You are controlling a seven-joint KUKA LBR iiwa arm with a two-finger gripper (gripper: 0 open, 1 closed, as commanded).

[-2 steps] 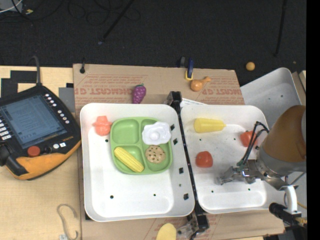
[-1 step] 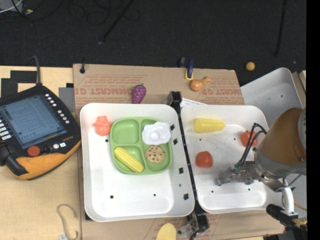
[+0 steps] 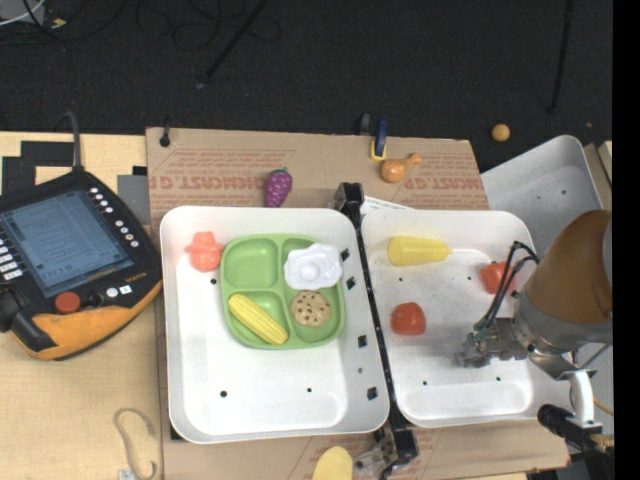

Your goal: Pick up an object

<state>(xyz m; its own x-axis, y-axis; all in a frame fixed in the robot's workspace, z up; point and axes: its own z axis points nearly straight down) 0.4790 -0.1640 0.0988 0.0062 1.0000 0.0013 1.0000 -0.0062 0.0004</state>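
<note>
The metal two-finger gripper (image 3: pixel 484 352) is hovering low in the right white bin (image 3: pixel 460 403) (finger spacing unreadable); it should be centring over the round red tomato-like toy (image 3: pixel 407 318).

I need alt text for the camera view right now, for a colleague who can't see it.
The gripper sits low in the right bin, near a red tomato, a yellow piece and another red piece. The left bin holds a green tray with corn, a cookie and a white egg, plus an orange toy beside it.
</note>
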